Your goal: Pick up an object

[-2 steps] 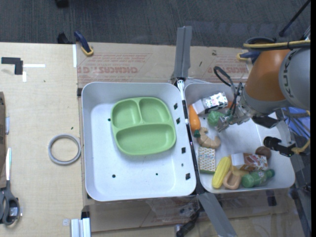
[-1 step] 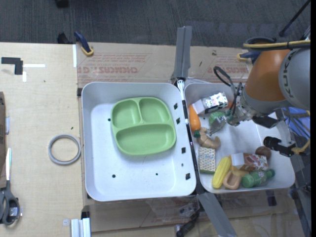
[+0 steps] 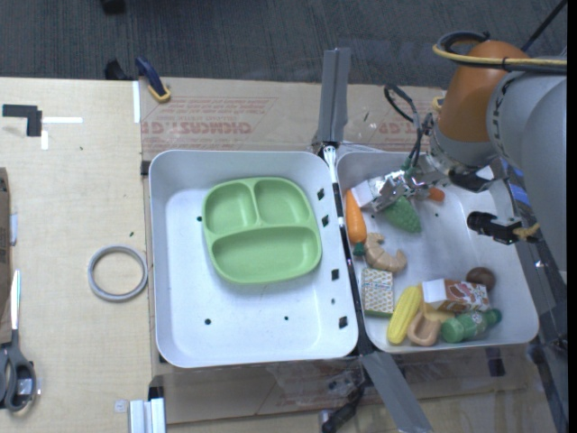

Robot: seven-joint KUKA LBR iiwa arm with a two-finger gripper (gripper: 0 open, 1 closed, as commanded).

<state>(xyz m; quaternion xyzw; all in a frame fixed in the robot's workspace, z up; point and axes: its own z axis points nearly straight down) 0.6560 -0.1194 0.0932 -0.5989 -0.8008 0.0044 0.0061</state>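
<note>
At the near edge of the right bin (image 3: 514,318), toys crowd together: a yellow corn cob (image 3: 404,315), a green bottle (image 3: 469,325), a tan ring-shaped piece (image 3: 424,331) and a red-and-white packet (image 3: 458,293), overlapping so that their outlines are hard to separate. A checkered cracker packet (image 3: 378,291) lies just beside the corn, with a croissant (image 3: 386,257) behind it and an orange carrot (image 3: 355,217) along the divider.

Farther back, the hand (image 3: 403,188) sits low over a green cone-shaped toy (image 3: 403,215), touching or nearly touching its top. The metal parts blur together with a crumpled silvery thing there, so I cannot tell how far the hand is open or whether it has hold of anything. The grey arm (image 3: 532,115) and its orange band (image 3: 473,97) cover the bin's far right corner.

The left bin (image 3: 171,269) carries 1 green plate (image 3: 261,229) with 3 compartments.

On the pale counter (image 3: 63,197) lie a tape ring (image 3: 118,271) and scissors (image 3: 16,373), cut off at the left edge. Cardboard (image 3: 225,120) lies beyond the bins, dark floor (image 3: 270,16) past that.
</note>
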